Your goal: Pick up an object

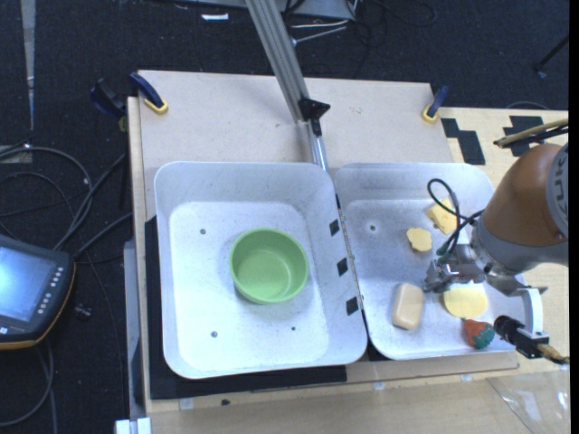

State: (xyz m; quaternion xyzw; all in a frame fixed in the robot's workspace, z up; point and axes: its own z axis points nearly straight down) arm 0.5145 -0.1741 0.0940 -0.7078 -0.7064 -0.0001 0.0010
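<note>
Claw point(445, 274) sits low in the right bin point(380, 188), just beside the beige block point(407, 306) on its right and touching or nearly touching the yellow flat piece point(467, 302); whether it is open or closed cannot be told, nor whether anything is between its tips. The likeliest targets are that yellow piece and the block. To do the grasp well the arm should probably centre on one item — not straddle two — and close before lifting straight up. A small yellow bit point(419, 239) lies up-bin from the block, and a red-and-green thing point(479, 334) lies to its right, near the bin's front rim. The wrist hides part of the bin; a second yellow scrap point(442, 217) is partly covered by a cable. Green bowl point(269, 266) sits in the left bin, well apart.
</note>
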